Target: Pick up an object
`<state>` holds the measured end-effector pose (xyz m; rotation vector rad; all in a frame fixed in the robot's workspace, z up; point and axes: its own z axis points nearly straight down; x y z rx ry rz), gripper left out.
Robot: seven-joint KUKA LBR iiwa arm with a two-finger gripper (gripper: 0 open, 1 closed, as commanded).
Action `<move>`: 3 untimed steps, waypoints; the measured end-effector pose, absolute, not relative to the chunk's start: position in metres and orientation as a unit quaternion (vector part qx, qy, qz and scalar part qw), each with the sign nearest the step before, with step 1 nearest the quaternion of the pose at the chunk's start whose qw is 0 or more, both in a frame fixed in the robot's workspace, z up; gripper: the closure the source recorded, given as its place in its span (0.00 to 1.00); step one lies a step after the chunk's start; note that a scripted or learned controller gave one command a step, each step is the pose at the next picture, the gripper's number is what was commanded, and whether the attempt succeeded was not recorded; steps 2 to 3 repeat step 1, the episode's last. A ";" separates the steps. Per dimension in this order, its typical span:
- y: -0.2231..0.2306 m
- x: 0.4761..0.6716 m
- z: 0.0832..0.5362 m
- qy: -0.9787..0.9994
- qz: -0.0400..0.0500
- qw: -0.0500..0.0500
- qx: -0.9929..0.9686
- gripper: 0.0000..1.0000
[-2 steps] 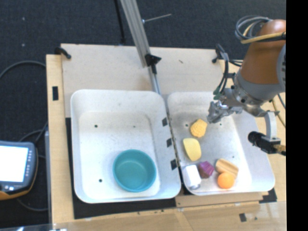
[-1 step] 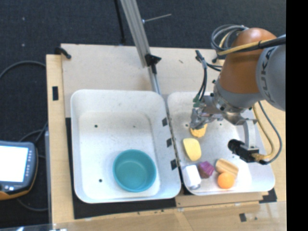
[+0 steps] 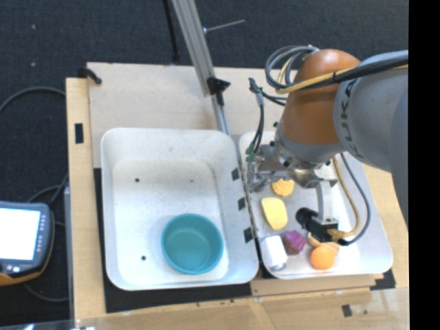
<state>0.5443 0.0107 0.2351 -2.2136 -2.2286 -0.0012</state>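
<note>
Claw (image 3: 275,174) sits low in the right bin (image 3: 375,243) (over yellow pieces (image 3: 275,212)) — its grip I cannot tell.

We see an evenly lit scene, bright over the bench (image 3: 137,102) and darker on the floor around it. The two white bins (image 3: 124,157) come close to washing out, with little surface detail left, though we find no hard glare spots on them. Shadows are soft and short: a faint one lies inside the teal bowl (image 3: 192,243), and a dim patch sits under the arm (image 3: 344,108). The orange band (image 3: 313,95) carries a mild sheen. Focus is moderate; small items look slightly soft and grainy, and edges show compression blur.
</note>
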 end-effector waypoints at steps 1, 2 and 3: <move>0.060 0.540 0.231 -0.710 0.000 0.001 -0.704 1.00; 0.060 0.540 0.231 -0.710 0.000 0.001 -0.704 1.00; 0.060 0.540 0.231 -0.710 0.000 0.001 -0.704 1.00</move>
